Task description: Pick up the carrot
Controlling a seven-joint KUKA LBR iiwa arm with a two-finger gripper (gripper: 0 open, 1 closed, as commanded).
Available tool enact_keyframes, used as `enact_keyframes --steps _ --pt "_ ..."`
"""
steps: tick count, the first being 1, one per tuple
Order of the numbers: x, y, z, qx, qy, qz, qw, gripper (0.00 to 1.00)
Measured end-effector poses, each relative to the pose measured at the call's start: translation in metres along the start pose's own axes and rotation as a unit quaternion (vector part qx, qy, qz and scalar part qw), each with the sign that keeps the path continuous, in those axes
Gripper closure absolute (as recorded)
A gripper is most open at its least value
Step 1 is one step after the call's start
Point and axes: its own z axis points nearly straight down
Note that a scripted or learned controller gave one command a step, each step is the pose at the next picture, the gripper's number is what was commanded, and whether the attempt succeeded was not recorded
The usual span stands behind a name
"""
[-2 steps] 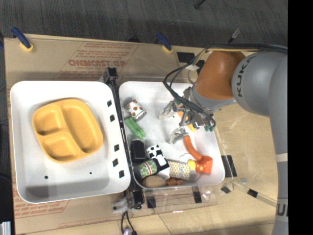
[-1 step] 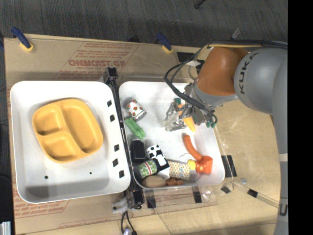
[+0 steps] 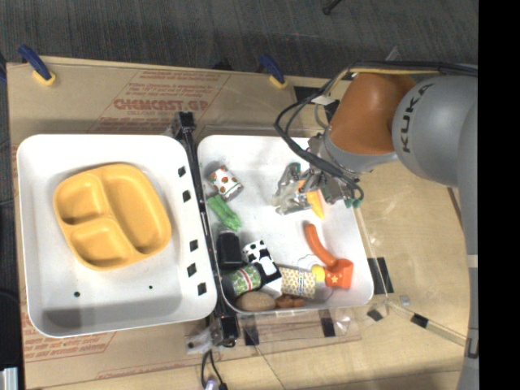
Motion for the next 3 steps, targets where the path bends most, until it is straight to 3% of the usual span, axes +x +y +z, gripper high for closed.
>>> enact_keyframes --steps 1,2,3 --pt "-0.002 0.001 -0.011 0.001 -0.003 -0.003 1.0 1.0" --pt "-0.006 -0.021 0.024 -0.001 0.003 -0.035 0.9994 1.0" --pt "-0.007 -0.021 0.022 -0.001 0.002 -0.035 0.9994 0.0"
